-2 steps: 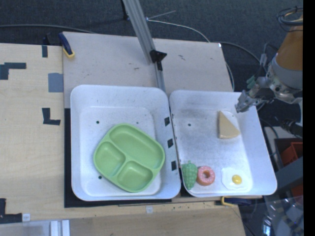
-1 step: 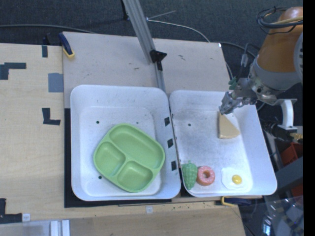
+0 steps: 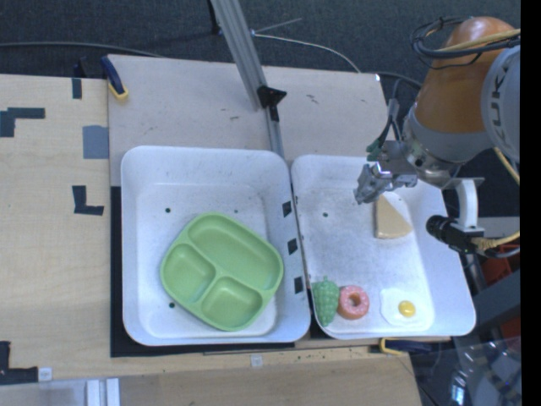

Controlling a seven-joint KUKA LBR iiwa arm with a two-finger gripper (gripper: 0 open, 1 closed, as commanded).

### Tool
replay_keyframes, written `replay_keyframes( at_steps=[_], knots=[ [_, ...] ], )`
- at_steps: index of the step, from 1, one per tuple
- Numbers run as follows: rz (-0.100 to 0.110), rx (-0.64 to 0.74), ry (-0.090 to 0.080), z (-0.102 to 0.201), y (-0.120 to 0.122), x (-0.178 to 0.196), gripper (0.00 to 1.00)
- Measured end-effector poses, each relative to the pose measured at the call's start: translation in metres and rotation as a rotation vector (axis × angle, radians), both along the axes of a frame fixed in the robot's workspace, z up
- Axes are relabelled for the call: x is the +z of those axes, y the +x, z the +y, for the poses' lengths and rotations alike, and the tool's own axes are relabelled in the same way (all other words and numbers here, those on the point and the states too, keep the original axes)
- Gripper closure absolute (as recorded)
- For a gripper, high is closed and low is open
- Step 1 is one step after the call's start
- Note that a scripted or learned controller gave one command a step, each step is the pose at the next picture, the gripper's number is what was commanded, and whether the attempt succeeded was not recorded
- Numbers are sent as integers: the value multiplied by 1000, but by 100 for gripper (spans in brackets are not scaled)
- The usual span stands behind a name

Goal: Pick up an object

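My gripper [image 3: 369, 190] hangs over the upper part of the right bin [image 3: 338, 235], just left of a tan wedge-shaped object [image 3: 392, 220] that lies against the bin floor. At the bin's near edge lie a green leafy toy [image 3: 325, 299], a pink donut [image 3: 353, 302] and a white fried egg with a yellow yolk [image 3: 406, 309]. The gripper is seen from above and nothing shows between its fingers.
The left bin [image 3: 148, 227] holds a green divided plate [image 3: 222, 271]. A grey metal pole [image 3: 245, 49] slants down from the top to the seam between the bins. The arm's orange band [image 3: 465, 66] and a black fitting [image 3: 452, 231] sit at the right.
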State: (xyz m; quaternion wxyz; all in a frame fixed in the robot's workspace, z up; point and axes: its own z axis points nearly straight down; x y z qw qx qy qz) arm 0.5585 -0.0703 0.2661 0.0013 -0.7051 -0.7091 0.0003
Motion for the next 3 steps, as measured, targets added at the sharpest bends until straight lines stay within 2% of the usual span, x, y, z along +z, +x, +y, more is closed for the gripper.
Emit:
replay_keyframes(
  at_steps=[1, 3],
  knots=[
    [0, 1, 0, 52, -3, -4, 100],
    [2, 2, 0, 161, -29, -36, 100]
  ],
)
